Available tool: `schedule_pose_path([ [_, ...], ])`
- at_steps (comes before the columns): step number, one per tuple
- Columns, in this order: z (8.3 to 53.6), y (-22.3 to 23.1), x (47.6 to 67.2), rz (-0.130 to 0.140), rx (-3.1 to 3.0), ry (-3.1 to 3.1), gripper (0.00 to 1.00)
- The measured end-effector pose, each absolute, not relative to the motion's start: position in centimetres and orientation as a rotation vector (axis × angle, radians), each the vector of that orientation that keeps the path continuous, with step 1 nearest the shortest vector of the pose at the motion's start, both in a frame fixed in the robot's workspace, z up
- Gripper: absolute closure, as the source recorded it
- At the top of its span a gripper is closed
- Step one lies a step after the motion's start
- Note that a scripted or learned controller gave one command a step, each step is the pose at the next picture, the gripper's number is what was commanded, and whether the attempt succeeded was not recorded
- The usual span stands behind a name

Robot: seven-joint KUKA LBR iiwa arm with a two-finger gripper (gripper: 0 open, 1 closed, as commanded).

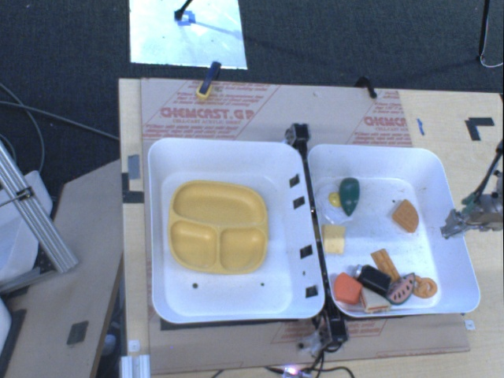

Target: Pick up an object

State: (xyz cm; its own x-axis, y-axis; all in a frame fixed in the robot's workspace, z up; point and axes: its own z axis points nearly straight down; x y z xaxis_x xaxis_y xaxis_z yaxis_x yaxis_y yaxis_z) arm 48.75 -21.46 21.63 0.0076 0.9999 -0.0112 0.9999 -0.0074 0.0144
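The right white bin [441,172] holds several toy foods. A dark green piece [348,194] lies beside a small yellow bit [335,201] near the bin's left wall. An orange wedge [405,216] lies to the right, and a pale yellow cube [335,239] sits lower left. Along the front edge cluster a red-orange block [347,288], a black piece [374,278], an orange strip [385,263], a dark shell-like piece [400,289] and a pretzel [425,287]. My gripper [457,224] hangs over the bin's right rim, right of the orange wedge, with nothing seen in it.
The left white bin [169,164] holds a yellow divided plate [219,225]. Black clips [303,203] run along the seam between the bins. A cardboard sheet [260,105] lies under both bins. An aluminium frame [31,211] stands at the far left.
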Motion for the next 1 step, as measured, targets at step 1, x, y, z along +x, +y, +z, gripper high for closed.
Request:
schedule_pose_path([
  [1,28.6,-20.58,56.08,0.01,2.202,2.221,1.0],
])
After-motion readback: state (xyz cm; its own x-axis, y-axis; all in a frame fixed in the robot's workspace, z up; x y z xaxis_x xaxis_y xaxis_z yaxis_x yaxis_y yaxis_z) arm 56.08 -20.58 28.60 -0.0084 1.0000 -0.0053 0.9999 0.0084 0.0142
